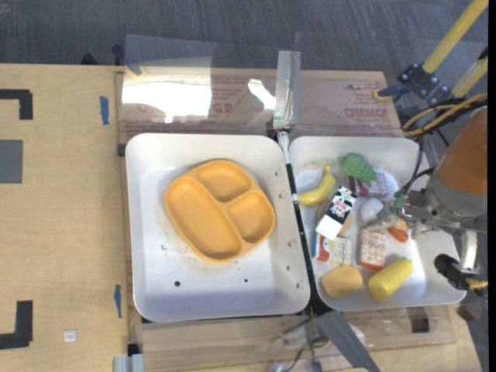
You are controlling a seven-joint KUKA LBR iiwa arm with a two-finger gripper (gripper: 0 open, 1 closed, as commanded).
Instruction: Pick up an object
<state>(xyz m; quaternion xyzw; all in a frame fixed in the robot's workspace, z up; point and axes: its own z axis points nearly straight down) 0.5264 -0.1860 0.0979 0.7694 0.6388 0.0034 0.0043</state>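
The right bin [403,152] holds a heap of small items. Among them are a banana [318,188], a green leafy toy [358,166], a black-and-white carton [338,211], a red-and-white packet [373,248], a yellow lump [341,281] and a yellow bottle [390,277]. My gripper [392,212] reaches in from the right and sits low over the middle right of the heap, beside a small orange piece [399,234]. The wrist body covers what lies under it.
In the left bin [147,285] lies an orange divided plate [219,209]. A ridge [298,231] separates the two bins. The arm's orange band [466,161] and cables [457,270] hang over the right bin's right rim. A yellow pole [457,29] stands at the back right.
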